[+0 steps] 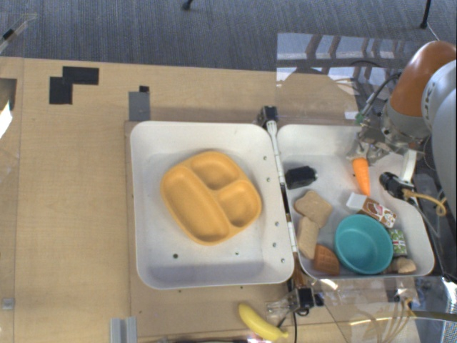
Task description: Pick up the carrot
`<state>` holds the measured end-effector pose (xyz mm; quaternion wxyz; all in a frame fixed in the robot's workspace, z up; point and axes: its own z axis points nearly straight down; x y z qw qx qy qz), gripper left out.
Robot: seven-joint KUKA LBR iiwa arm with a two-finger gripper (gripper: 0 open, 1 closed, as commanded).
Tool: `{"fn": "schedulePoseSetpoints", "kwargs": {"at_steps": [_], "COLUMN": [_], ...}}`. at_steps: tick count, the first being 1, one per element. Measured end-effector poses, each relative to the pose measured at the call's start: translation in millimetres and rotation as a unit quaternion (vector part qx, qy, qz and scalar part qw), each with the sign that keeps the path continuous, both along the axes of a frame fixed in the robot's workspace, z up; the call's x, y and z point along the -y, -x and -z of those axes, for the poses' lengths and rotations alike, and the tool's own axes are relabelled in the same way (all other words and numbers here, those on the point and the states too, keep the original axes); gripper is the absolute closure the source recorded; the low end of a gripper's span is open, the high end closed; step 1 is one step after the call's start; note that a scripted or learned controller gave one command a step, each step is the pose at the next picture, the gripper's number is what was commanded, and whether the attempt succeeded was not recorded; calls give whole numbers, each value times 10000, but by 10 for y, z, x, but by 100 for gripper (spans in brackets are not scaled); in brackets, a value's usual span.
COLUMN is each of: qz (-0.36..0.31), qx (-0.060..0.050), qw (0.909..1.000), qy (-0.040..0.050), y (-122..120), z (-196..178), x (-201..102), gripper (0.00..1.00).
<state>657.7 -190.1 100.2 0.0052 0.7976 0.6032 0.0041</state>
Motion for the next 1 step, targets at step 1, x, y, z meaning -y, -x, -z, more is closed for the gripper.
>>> {"fn": "schedulePoseSetpoints", "kwargs": {"at_steps": [1], "qz": [900], "qx": [0], "qw": [9959], "qy": [-38], "y": [-152], "z": [-790], "x": [-719], "gripper": [100]}}
